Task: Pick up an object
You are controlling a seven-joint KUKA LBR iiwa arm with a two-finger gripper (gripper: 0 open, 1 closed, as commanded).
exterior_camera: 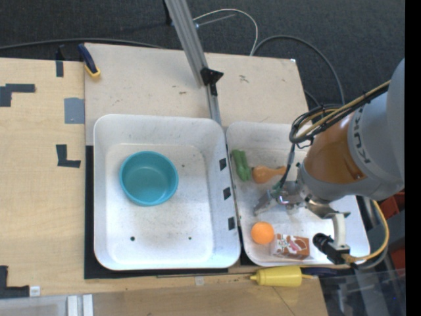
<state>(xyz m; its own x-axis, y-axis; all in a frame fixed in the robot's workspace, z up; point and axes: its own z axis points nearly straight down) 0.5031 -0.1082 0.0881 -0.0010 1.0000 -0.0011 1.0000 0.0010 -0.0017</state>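
From the camera view, no writing is legible; the small red-and-white packet (291, 245) shows only a blurred label. In the right bin (253, 137), the end effector (275, 199) hangs between a green object (241, 165), a tan gourd-shaped object (265, 173) and an orange ball (262, 233). Whether it is apart or together, I cannot tell.

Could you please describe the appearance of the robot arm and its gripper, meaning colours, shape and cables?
The arm is thick, rounded and grey, with an orange band above the wrist. Thin black and pale cables loop beside the band. The gripper is small, made of dark grey metal.
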